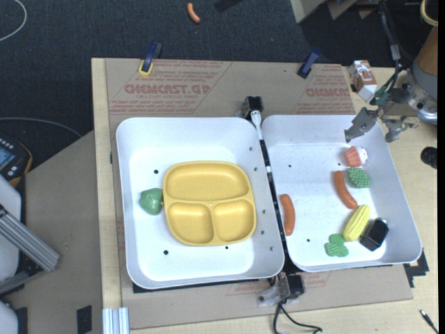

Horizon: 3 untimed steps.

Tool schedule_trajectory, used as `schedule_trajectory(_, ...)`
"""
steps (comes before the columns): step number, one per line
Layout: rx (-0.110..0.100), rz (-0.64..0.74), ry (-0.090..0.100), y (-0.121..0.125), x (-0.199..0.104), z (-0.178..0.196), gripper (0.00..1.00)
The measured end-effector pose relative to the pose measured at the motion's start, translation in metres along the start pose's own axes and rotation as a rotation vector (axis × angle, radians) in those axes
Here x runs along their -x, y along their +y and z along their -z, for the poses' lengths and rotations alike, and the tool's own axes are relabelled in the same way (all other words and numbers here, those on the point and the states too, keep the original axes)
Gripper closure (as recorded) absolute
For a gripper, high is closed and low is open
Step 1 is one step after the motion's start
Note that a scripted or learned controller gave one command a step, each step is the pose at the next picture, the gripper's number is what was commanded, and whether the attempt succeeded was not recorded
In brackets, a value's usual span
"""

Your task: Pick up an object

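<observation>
The gripper (pixel 379 125) hangs over the far right corner of the right bin (pixel 313 165), its two fingers spread apart with nothing between them. Just below the jaws, toward the near side, lies a small orange and white piece (pixel 354 156), with a green knobbly toy (pixel 359 178) and an orange sausage (pixel 343 188) touching each other a little nearer still. Further down from the jaws sit a corn cob (pixel 357 222), a black block (pixel 373 234) and a green lump (pixel 337 245). Another orange sausage (pixel 286 213) lies well to the jaws' left. The left bin (pixel 139 158) holds a yellow divided plate (pixel 208 202) and a green toy (pixel 151 201).
</observation>
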State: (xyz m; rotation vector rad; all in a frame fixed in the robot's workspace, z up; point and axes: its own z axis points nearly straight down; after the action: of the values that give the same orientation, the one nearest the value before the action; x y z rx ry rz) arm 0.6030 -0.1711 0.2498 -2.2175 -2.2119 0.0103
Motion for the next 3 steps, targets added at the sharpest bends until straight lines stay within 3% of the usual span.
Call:
schedule_trajectory(1,0.013,0.003,-0.003,0.002,0.000,0.007,0.00)
schedule_trajectory(3,0.005,0.003,-0.001,0.004,0.010,-0.096,0.00)
